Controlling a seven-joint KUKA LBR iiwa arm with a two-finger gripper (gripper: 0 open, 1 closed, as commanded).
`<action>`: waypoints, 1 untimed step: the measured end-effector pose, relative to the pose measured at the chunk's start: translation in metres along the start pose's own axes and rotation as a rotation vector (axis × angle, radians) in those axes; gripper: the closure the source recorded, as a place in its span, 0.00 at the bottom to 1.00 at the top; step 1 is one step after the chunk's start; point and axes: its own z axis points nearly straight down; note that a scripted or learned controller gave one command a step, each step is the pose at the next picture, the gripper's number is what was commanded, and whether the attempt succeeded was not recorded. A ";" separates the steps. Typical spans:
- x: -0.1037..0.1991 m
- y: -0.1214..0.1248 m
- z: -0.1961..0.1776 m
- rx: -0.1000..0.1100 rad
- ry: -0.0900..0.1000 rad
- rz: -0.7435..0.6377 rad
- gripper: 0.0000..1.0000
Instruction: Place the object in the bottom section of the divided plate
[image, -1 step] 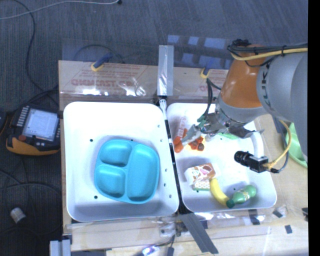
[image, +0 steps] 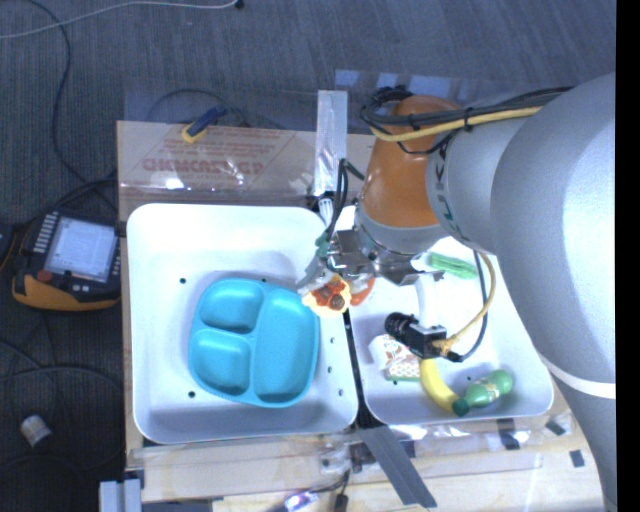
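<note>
Reaching in from the plate's right, the grey arm looms largest; the white bin holds the blue divided plate; the claw hangs at the plate's upper right rim, drawn close and seemingly pinching a small orange object; pickup looks done; carrying it over the plate's bottom section and releasing it remain.

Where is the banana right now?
The banana lies in the right bin, near its lower edge in the camera view, between a white packet and a green thing.
</note>
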 end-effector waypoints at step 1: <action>-0.007 0.029 -0.001 -0.001 -0.004 -0.167 1.00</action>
